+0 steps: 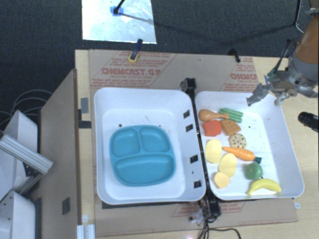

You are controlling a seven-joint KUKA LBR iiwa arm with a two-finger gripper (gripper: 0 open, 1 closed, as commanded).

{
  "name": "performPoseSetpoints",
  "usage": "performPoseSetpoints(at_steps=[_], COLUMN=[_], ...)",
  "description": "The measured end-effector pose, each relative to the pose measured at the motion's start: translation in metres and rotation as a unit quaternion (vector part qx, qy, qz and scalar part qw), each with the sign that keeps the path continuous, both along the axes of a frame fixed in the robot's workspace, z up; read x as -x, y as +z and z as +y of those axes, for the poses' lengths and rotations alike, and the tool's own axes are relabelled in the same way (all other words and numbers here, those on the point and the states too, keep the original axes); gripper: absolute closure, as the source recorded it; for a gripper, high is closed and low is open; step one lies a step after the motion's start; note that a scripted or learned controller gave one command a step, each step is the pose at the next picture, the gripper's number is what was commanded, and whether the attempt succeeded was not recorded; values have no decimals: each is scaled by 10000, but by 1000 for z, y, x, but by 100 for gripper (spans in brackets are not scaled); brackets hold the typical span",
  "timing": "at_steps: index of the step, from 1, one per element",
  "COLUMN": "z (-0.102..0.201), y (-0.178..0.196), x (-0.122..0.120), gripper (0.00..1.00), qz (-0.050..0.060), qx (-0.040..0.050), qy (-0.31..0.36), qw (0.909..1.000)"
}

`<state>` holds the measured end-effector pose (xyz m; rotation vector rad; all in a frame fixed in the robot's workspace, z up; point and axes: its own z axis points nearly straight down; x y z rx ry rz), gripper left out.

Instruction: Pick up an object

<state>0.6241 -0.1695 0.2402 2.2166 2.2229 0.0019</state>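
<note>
The right bin (289,148) holds several toy foods. Among them are a drumstick (209,115), green beans (231,114), a red piece (212,128), a brown toast slice (231,127), a cookie (238,141), a carrot (239,154), yellow pieces (214,151), a green pepper (253,171) and a banana (264,185). My gripper (264,100) hangs over the bin's far right corner, above and to the right of the green beans. Its fingers are spread open with nothing between them.
A blue divided plate (142,155) lies in the left bin (102,133). A black hinge strip (197,143) runs between the bins. Beyond the bench, a shiny sheet (118,14) lies on the dark floor. Grey equipment (20,158) stands at the left.
</note>
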Motion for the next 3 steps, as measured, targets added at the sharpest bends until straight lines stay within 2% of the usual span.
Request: performPoseSetpoints(at_steps=[1, 2, 3], z=[20, 18, 41], y=[-154, -133, -148], x=[25, 20, 5], gripper=[0, 100, 100], qz=[78, -10, -48], qx=[-26, -2, 26], qy=[-5, -7, 9], qw=[10000, 10000, 10000])
